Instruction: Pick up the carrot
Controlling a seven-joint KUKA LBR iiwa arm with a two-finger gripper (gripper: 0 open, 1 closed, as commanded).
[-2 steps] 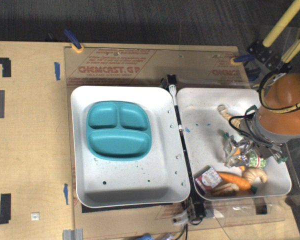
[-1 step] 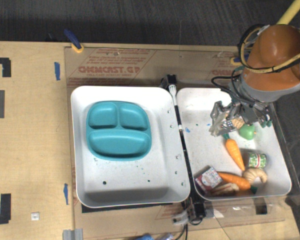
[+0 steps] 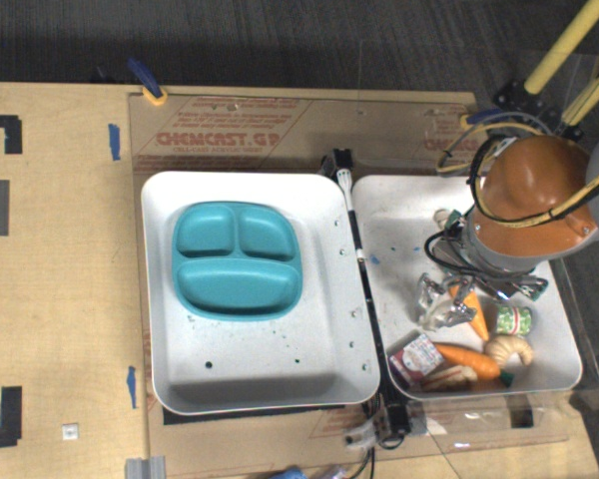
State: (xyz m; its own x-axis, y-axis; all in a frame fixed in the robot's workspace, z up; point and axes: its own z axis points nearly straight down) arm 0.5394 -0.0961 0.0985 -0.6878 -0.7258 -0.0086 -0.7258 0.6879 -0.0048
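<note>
Metal gripper (image 3: 449,302) above right bin (image 3: 399,213); jaw state impossible to tell. Smooth tapered orange carrot (image 3: 469,358) at 5 o'clock.

Even overhead light, soft shadows, slight blur, grainy.

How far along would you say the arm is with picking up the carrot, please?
Done: the arm has reached into the right bin, and the end effector is low among the items. In hand: nothing shows between its parts; the carrot lies on the bin floor near the front, just below the end effector, beside a small packet. Left: closing on the carrot and lifting it clear.
</note>
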